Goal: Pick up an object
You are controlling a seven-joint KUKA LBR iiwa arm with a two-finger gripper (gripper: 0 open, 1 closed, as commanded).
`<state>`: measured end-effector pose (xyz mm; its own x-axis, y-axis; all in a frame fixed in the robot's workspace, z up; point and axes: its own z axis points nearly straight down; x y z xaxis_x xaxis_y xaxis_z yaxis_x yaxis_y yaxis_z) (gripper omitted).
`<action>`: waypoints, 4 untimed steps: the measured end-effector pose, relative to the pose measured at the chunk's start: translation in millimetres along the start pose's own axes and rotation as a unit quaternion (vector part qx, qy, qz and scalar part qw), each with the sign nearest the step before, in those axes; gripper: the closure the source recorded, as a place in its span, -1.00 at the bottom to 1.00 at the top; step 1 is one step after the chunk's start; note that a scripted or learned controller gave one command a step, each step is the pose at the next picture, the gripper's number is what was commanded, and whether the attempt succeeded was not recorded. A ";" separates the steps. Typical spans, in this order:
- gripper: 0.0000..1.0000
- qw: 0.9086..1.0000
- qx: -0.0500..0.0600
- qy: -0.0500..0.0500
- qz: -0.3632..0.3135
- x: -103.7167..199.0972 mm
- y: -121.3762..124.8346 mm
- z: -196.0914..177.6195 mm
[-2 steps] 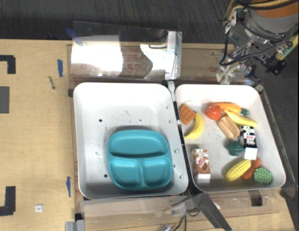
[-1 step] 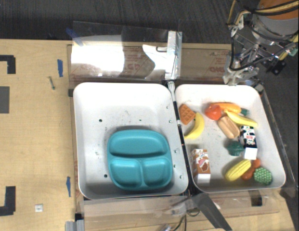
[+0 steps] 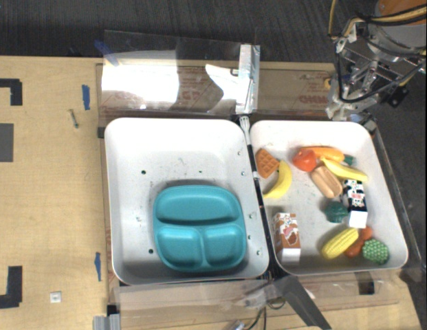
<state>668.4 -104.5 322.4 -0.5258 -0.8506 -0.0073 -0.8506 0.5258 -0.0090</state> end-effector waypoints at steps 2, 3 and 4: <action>1.00 0.992 0.000 0.000 -0.123 38.8 -24.0 -4.0; 1.00 0.988 -0.004 0.001 -0.157 36.2 -20.7 37.9; 1.00 0.971 -0.001 0.000 -0.239 47.0 -28.8 17.5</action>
